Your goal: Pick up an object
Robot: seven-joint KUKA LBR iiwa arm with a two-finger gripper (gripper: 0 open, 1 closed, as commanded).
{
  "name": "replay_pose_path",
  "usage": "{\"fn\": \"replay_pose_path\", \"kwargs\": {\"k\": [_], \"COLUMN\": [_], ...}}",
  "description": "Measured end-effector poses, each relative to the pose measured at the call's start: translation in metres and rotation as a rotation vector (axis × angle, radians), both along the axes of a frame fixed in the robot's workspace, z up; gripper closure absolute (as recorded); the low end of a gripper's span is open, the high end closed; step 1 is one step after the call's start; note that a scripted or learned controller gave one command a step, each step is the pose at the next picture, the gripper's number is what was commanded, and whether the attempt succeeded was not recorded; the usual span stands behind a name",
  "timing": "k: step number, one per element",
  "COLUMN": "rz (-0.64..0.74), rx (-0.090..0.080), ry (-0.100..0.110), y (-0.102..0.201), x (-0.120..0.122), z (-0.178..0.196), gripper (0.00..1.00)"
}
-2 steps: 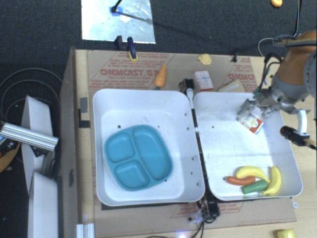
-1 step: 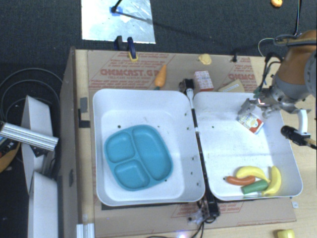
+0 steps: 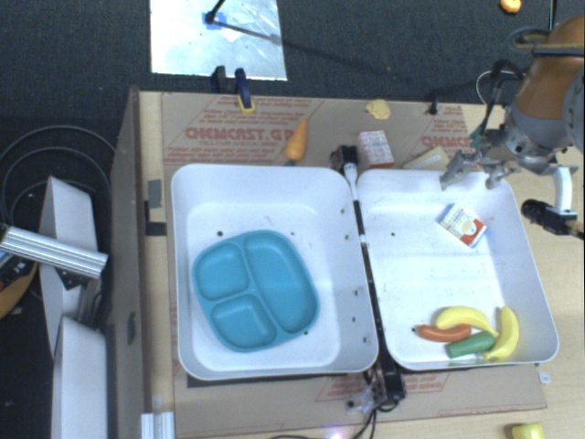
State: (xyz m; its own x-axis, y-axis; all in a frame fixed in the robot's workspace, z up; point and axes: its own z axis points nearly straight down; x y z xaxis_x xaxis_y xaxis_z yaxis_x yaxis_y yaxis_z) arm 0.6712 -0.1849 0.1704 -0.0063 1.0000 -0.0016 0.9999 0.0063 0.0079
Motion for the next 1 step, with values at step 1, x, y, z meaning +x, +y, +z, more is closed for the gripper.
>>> {"fn": "replay_pose_path", "kwargs": {"k": [1], "rz": [-0.006], "rx": [0.000], "ry": [0.008], "y": [-0.0167], "x": [-0.0271], "z": [-0.0121], "gripper": [0.00]}}
